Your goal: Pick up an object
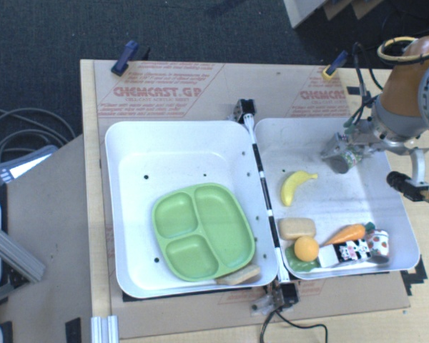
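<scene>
Camera view, read from left to right: the left bin (129,148) holds a green divided plate (201,231) with three compartments, lying flat toward the bin's near side. A tan bread slice (239,276) lies at the plate's near right corner, touching it. A black divider strip (259,177) marks the seam between the two bins.

The right bin (307,131) holds the candidate objects. A yellow banana (295,186) lies near the bin's middle, apart from the rest. Along the near edge sit a tan bread roll (297,227), an orange ball (306,249) just in front of it, a carrot (352,234) with a green top, and a black-and-white patterned block (356,251) beside a spotted item (379,244).

The gripper (341,159) is low over the bin's far right area, well apart from the banana. Finger separation cannot be determined, and no object is visible in its grasp.
</scene>
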`<state>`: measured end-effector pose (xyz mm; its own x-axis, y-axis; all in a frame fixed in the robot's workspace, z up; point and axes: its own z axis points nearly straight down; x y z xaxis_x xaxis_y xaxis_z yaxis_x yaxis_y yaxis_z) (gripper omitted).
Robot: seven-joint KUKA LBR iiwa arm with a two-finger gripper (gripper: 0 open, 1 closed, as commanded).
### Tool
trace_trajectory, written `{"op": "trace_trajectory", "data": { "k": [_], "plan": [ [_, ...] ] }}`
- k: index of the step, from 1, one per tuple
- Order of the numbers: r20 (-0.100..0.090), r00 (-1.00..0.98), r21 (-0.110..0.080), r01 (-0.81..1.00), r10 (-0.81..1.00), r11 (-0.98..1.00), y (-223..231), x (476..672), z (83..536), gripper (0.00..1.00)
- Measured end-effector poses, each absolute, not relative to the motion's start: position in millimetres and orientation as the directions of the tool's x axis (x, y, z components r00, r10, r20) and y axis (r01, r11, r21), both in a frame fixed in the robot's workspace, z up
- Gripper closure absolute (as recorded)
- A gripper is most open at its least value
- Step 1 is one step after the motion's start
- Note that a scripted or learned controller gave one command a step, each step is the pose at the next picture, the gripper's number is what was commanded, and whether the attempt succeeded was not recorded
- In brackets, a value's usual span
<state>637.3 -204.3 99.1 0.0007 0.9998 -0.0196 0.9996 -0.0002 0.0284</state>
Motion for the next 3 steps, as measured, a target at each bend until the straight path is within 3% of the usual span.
{"op": "trace_trajectory", "data": {
  "k": [1,2,3],
  "plan": [
    [-0.02,0.0,0.036,0.999,1.0,0.001,-204,639.8,112,1.0],
    [-0.002,-0.001,0.004,1.0,1.0,0.001,-202,647.4,197,1.0],
    [-0.001,-0.001,0.001,1.0,1.0,0.001,-202,646.9,196,0.0]
  ]
}}
